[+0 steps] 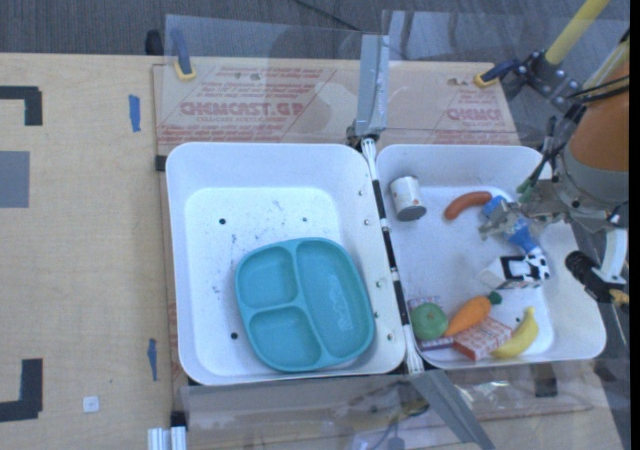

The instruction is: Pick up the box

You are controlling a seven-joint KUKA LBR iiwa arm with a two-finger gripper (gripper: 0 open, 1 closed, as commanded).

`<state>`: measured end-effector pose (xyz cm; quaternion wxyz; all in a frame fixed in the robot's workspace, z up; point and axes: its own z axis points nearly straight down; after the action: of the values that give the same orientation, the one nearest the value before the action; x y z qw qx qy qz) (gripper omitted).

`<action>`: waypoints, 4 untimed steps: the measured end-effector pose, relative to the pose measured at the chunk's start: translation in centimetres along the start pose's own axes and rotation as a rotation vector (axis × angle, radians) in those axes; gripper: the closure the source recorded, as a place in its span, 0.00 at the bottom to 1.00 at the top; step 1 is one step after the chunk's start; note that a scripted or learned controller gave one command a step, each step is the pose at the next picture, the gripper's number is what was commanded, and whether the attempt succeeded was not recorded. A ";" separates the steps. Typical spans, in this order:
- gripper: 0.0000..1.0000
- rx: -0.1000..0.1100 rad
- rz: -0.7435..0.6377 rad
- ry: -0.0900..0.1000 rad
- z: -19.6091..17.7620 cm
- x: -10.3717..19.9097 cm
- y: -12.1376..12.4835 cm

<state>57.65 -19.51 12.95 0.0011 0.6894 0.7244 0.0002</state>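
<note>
The box (481, 339) is small, flat and red-orange. It lies near the front edge of the right bin (450, 258), between a green apple (429, 319) and a banana (518, 334), with a carrot (468, 315) just behind it. My gripper (506, 220) hangs low over the back right part of the same bin, beside a red sausage (467, 204). It is well behind the box and apart from it. Grey metal and blue parts blur together at its tip.
A silver can (406, 197) stands at the right bin's back left. A black-and-white cow toy (530, 266) lies between the gripper and the box. The left bin (200, 238) holds a teal divided tray (303, 302). A clamp (368, 88) rises behind the bins' shared wall.
</note>
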 end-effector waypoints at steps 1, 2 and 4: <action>0.00 -0.003 -0.102 -0.001 4.3 2.8 9.3; 1.00 -0.009 -0.106 -0.006 3.1 2.8 9.6; 1.00 0.001 0.282 -0.001 -11.5 -1.2 3.7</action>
<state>61.41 -20.54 24.45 0.0011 0.7842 0.6205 -0.0002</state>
